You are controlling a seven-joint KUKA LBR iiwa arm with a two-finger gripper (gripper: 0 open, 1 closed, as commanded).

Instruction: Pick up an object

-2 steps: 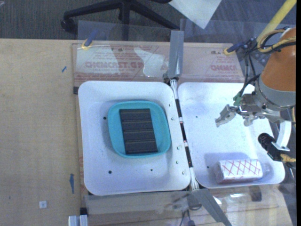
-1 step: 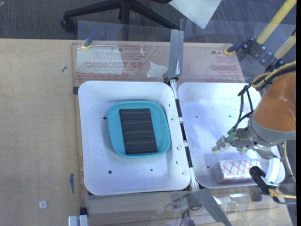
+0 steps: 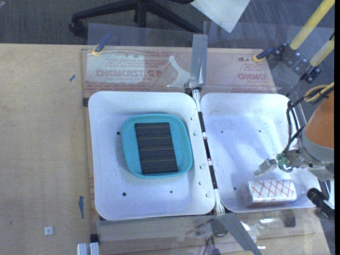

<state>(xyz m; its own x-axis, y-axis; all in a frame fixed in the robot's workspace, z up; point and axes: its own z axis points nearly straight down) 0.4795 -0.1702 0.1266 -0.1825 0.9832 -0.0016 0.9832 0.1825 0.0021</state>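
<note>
A pale wooden bench (image 3: pixel 37 142) carries two white bins side by side — the left bin (image 3: pixel 106 195), the right bin (image 3: pixel 234 116) — touching along their inner edges.

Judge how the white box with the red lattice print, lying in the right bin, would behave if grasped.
The box looks flat-sided, lying on a broad face, so it probably won't roll or tip. It seems like light cardboard, likely crushable. It lies near the right bin's front wall, so pushes may jam it.

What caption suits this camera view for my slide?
Gripper hovers above red-patterned box in right bin; teal tray in left bin.
</note>
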